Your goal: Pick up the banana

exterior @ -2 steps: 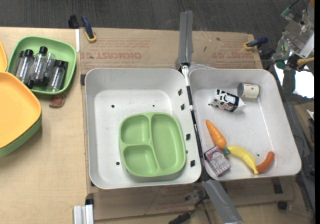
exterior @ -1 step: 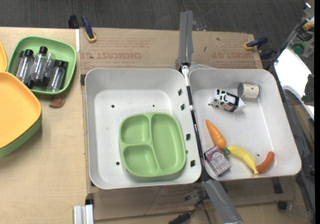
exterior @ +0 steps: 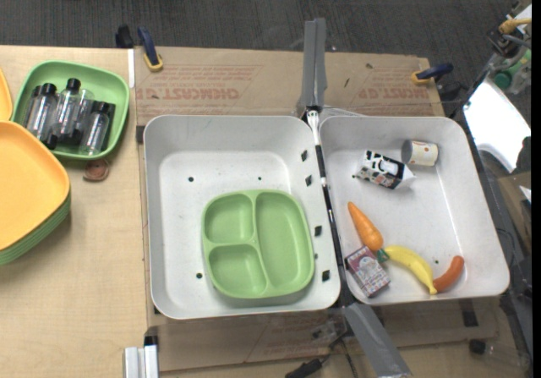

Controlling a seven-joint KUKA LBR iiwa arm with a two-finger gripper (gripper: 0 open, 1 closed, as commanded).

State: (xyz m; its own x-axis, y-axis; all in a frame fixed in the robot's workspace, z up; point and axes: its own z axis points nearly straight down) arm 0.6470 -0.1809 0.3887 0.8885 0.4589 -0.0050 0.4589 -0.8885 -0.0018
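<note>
The banana [exterior: 412, 265] is small and yellow. It lies slantwise near the front of the right bin [exterior: 473, 199], between a carrot [exterior: 366, 226] on its left and a small orange sausage-shaped piece [exterior: 449, 273] that touches its right tip.
A patterned card packet [exterior: 367, 272] sits at the right bin's front left corner. A black-and-white carton [exterior: 385, 169] and a small beige cup [exterior: 420, 152] lie at its back. The left bin [exterior: 169, 199] holds a green divided tray [exterior: 257, 243]. Orange plates [exterior: 30, 190] and a green dish of bottles [exterior: 72, 110] stand far left.
</note>
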